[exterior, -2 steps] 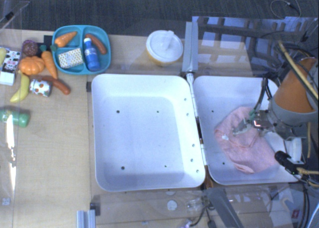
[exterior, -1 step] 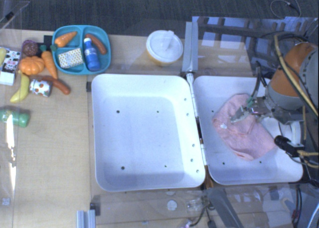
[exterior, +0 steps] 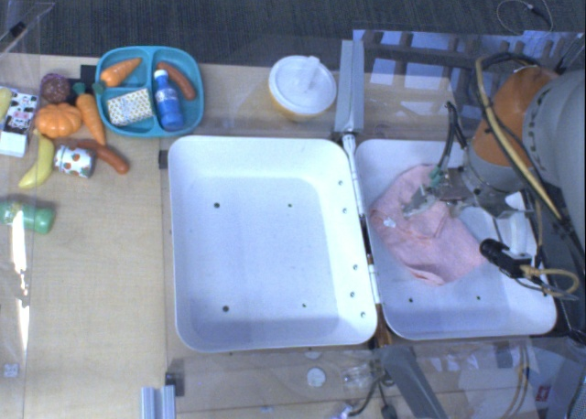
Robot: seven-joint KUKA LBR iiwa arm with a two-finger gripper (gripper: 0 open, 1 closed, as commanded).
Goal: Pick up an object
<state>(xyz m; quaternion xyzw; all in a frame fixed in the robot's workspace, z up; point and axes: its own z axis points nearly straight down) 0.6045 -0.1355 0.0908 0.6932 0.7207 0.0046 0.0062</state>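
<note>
A crumpled pink cloth (exterior: 428,230) lies in the right white bin (exterior: 513,316), spread across its middle. My gripper (exterior: 428,196) is low over the cloth's upper part, at or just above the fabric. The grey arm with its orange band (exterior: 517,102) reaches in from the right, and its bulk hides the bin's right side. No part of the cloth looks lifted off the bin floor.
The left white bin (exterior: 265,243) stands beside the right one. On the bench at the far left are a blue divided plate (exterior: 151,92) of toy food, loose toy vegetables (exterior: 78,134) and a lidded yellow cup (exterior: 302,86). Cables (exterior: 517,266) hang near the wrist.
</note>
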